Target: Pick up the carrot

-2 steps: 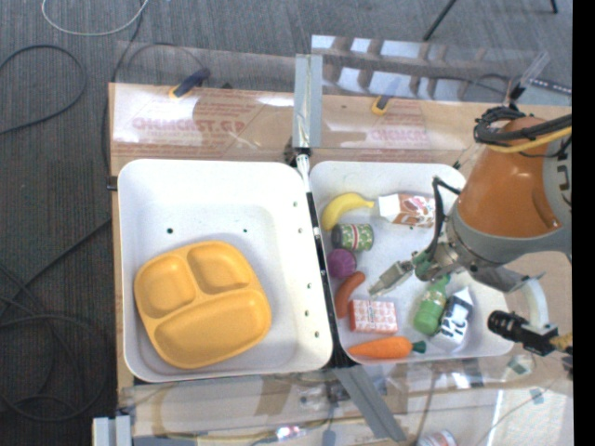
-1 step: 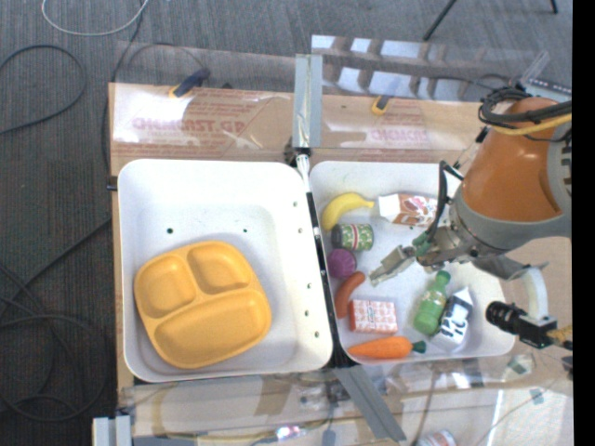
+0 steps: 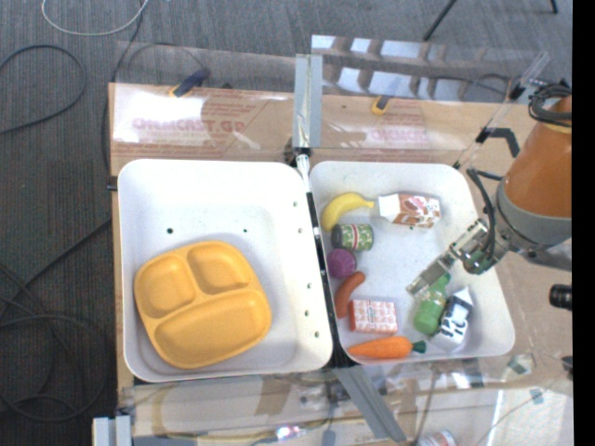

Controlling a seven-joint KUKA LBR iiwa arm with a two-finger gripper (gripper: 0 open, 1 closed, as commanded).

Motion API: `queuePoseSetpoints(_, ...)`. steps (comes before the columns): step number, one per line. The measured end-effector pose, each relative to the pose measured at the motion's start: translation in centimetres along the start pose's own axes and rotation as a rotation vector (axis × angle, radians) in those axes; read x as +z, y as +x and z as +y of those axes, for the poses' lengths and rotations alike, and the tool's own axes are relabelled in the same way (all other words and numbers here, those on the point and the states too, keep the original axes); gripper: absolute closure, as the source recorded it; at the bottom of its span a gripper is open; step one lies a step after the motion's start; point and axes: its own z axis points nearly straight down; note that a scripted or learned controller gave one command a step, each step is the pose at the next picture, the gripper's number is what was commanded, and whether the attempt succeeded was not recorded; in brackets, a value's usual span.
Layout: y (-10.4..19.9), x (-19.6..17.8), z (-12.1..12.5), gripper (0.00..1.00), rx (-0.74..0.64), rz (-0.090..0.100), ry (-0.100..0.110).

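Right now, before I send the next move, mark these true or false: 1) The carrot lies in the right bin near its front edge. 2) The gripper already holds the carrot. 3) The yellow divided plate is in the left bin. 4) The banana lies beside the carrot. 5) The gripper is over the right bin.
1) True. The carrot lies near the front edge of the right bin.
2) False. The gripper is apart from the carrot, above the green bottle.
3) True. The yellow divided plate sits in the left bin.
4) False. The banana lies at the far end of the bin, beside the carton.
5) True.
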Motion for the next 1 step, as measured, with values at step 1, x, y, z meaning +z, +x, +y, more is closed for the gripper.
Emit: queuePoseSetpoints(1,7.09,4.61,5.0,0.0,-0.295,0.003,0.0)
